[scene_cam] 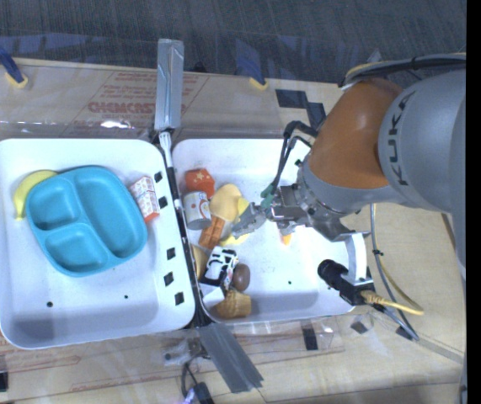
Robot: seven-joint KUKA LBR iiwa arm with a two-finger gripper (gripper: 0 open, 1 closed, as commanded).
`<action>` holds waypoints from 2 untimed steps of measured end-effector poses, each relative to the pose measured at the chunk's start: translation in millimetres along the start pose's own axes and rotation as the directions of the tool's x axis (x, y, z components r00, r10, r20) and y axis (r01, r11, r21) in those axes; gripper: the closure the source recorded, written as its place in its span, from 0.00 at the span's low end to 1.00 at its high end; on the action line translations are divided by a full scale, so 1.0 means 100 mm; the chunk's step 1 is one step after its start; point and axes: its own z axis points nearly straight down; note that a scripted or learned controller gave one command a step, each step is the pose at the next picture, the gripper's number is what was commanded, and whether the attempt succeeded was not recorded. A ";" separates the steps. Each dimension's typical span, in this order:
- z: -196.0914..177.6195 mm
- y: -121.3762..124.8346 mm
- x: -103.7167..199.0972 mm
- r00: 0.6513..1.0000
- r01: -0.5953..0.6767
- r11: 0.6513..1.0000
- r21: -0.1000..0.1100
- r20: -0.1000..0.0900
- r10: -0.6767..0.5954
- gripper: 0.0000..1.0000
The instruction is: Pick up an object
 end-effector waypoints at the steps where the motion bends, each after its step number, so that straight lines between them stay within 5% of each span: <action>1: 0.69 0.42 -0.10 0.995 0.098 0.995 0.006 -0.002 -0.098 0.00; 2: 1.22 0.56 -0.21 0.995 0.098 0.995 -0.007 0.002 -0.098 0.00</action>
